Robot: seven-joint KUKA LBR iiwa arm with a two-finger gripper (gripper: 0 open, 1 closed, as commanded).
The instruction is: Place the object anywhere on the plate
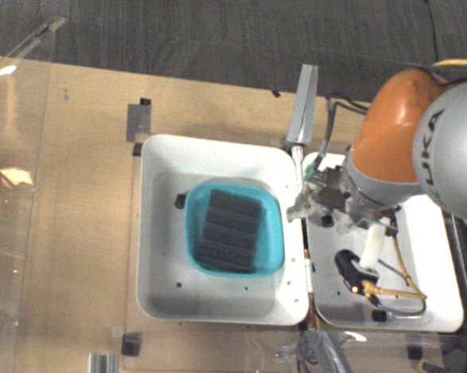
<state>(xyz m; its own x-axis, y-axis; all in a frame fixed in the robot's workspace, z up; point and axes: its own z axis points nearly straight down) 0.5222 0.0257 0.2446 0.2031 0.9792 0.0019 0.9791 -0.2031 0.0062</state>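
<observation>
A dark grey block with ridges across it lies on the blue plate in the left white bin, middle of the picture, while the arm hangs over the right bin.

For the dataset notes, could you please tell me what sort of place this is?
Most likely a robotics lab test bench: a KUKA arm reaches over two white bins set on a wooden bench, and a dark ridged block lies on a turquoise plate.
</observation>
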